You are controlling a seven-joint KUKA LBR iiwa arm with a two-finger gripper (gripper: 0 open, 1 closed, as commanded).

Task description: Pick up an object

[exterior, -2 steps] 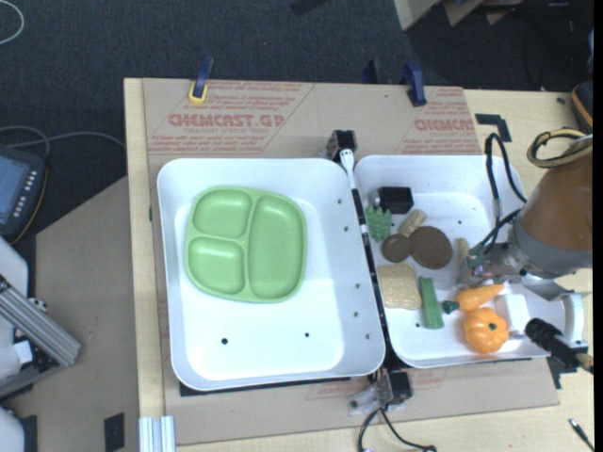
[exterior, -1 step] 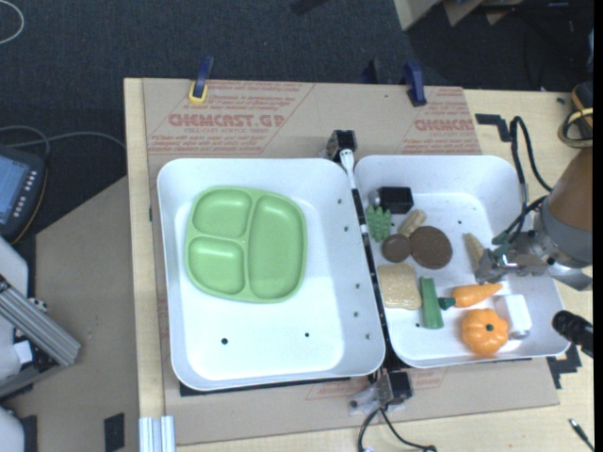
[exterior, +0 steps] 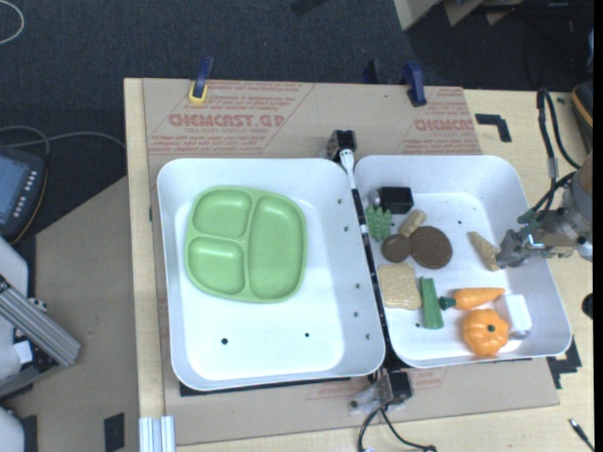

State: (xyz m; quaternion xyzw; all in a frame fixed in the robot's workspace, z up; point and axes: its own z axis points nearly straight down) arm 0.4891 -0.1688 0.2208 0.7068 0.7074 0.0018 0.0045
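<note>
I am hanging my gripper [exterior: 513, 249] low at the right bin's [exterior: 443, 169] far edge, just beside the tan wedge [exterior: 483, 250], probably lining up a pick; whether it's apart or together I cannot tell. That bin is holding the clutter: pumpkin [exterior: 485, 332], carrot [exterior: 477, 298], brown disc [exterior: 430, 247], cracker [exterior: 399, 287]. The left bin [exterior: 245, 356] is carrying the green divided plate [exterior: 249, 244], nothing in its compartments

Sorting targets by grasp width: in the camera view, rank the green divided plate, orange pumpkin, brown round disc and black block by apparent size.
1. green divided plate
2. orange pumpkin and brown round disc, too alike to rank
3. black block
</note>
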